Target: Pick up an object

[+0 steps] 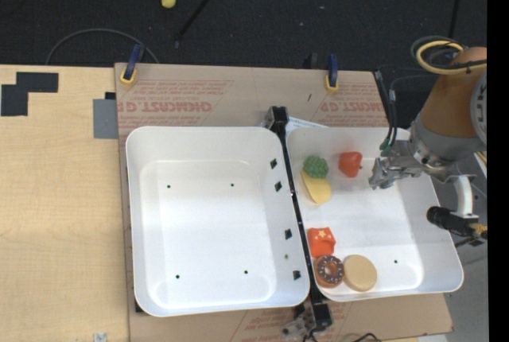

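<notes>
In the right bin (pixel 429 253), the gripper (pixel 382 176) hung just beside the red piece (pixel 350 164), its grip unreadable, so a descent there risked nudging it away.

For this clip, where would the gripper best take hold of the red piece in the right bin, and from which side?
Probably across the middle of the red piece, from straight above. It lies apart from the green piece, with bare bin floor around it, so fingers fit on both sides. The gripper is just to its right.

Smooth, glossy white plastic bins (pixel 207 143) (slightly shiny) sit on matt cardboard (pixel 215 98).
</notes>
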